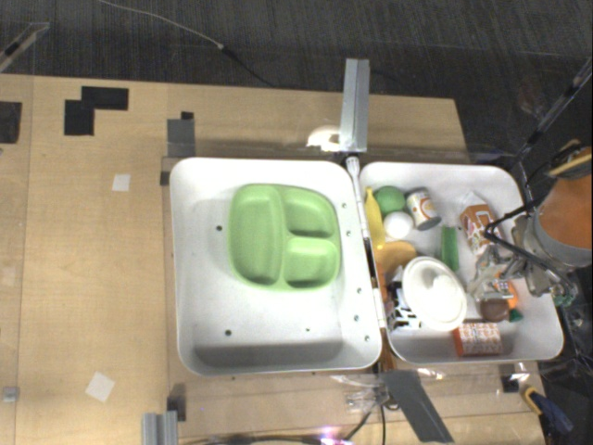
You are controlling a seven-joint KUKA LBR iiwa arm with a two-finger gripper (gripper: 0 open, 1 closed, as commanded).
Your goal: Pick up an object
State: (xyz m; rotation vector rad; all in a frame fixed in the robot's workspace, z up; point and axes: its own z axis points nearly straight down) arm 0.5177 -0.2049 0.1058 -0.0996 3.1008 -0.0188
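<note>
left bin (199, 276): white
divided plate (283, 235): light green
right bin (533, 346): white
bowl (433, 292): white
ball (390, 199): green
small can (423, 208): white, red-brown label
box (478, 338): orange-red, white print
banana (373, 217): yellow
bench (83, 276): pale wood, black patches

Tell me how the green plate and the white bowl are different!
The green divided plate lies alone in the left bin; the white bowl sits crowded among other things in the right bin. The plate is bigger, roughly square and split into three sections; the bowl is smaller, round and undivided. Both are dishes facing up.
</note>
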